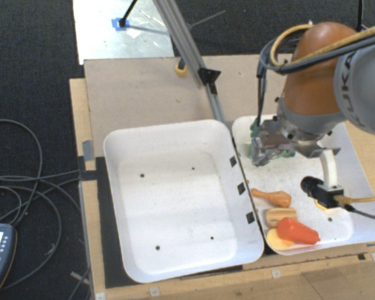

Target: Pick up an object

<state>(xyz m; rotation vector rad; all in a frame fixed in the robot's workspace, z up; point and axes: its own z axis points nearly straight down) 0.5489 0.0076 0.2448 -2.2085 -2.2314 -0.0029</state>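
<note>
My gripper [263, 152] hangs low over the far left part of the right bin [364, 225]. Bits of a green thing [256, 131] show beside and under it; whether it is held I cannot tell. Nearer the front lie an orange carrot-shaped piece [274, 198], a tan block [281, 215], a red pepper-shaped piece [298, 232] and a yellow piece [275, 239] under the red one's left end.
The left bin [172, 199] stands directly beside the right one, the two walls meeting at a shared edge with black clips [241, 188]. A grey pole [184, 35] slants down from the back to the bins' far corner. The grey arm [357, 79] covers the right bin's back.
</note>
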